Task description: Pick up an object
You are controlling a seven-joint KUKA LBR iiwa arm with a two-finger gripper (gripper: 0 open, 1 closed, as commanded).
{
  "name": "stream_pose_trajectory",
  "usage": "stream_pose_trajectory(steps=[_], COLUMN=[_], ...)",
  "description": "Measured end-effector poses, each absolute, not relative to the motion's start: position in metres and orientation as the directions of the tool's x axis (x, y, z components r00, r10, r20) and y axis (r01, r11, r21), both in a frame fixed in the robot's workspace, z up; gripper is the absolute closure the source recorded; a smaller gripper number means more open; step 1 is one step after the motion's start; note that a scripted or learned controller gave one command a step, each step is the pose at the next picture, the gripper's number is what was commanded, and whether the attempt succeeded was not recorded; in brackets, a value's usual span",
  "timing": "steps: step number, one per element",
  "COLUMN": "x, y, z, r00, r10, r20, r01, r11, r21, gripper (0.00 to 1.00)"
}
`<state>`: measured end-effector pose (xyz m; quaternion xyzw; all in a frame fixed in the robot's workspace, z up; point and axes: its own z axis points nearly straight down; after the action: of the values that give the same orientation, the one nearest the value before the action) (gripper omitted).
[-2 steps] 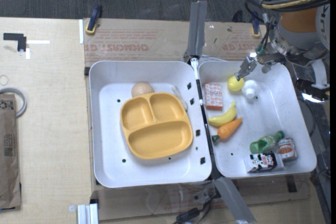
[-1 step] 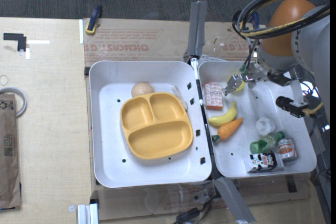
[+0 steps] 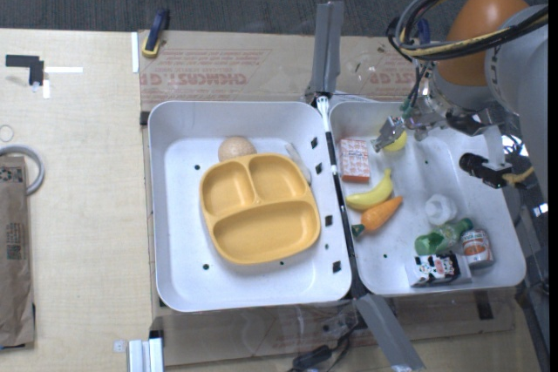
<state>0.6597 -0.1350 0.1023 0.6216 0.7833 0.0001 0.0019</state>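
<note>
Hovering over the right bin (image 3: 506,261), near its far edge.
Gripper (image 3: 394,135) seemingly clamping on a small yellow object (image 3: 397,141), though blurred; banana (image 3: 370,191) lying by the left wall.

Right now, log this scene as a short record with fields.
left bin: yellow three-compartment plastic plate, beige round object behind it
right bin: yellow banana, orange carrot, small red-and-white box, small tin can, green bottle
gripper: over right bin's far side, yellowish item at its tip; grasp unclear
</note>
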Motion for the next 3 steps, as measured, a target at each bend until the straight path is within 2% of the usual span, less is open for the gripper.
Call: stream_pose_trajectory(steps=[1, 2, 3], x=[0.646, 0.609, 0.609], y=[-0.157, -0.108, -0.11], z=[0.093, 0.093, 0.102], r00=[-0.308, -0.425, -0.421], r10=[0.951, 0.905, 0.907], r20=[-0.003, -0.002, -0.004], r01=[0.951, 0.905, 0.907], r11=[0.308, 0.425, 0.421], r21=[0.001, 0.001, 0.003], gripper=[0.0, 0.0, 1.0])
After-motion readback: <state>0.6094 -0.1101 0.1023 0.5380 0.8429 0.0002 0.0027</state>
